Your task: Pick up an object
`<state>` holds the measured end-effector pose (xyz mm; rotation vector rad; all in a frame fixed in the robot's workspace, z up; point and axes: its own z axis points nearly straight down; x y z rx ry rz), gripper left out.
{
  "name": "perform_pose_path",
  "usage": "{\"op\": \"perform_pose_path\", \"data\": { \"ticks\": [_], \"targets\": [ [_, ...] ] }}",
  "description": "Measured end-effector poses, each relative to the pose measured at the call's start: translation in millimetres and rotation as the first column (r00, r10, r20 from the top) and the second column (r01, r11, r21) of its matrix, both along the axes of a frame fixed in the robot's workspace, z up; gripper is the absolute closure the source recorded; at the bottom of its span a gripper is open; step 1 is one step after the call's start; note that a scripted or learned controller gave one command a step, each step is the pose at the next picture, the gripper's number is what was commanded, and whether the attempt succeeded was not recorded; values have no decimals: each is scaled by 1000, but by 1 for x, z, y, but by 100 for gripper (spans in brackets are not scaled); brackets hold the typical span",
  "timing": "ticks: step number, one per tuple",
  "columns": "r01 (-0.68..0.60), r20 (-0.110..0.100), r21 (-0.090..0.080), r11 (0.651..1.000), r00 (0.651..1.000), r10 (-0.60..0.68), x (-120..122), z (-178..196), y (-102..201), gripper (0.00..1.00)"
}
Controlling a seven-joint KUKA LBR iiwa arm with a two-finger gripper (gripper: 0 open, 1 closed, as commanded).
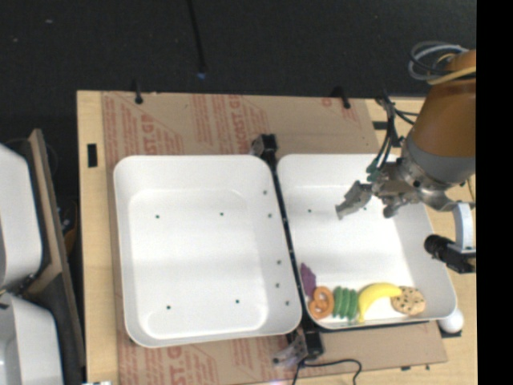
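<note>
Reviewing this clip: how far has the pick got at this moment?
Done: the arm has reached in, with the gripper over the right bin. In hand: nothing shows between its fingers. Left: the whole pick. The pretzel, green piece, banana, cookie and purple piece all lie along the bin's near edge, apart from the gripper.

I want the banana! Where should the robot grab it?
Probably across the banana's middle, coming straight down from above. It lies flat along the right bin's near wall, with the green toy and cookie crowding its ends, so only its narrow width is free.
</note>
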<state>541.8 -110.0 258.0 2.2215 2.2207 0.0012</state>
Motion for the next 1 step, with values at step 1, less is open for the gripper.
{"op": "perform_pose_path", "data": {
  "ticks": [1],
  "targets": [
    [9,-8,-1,1000,1000,-9,-48,-79,-85,0]
  ]
}}
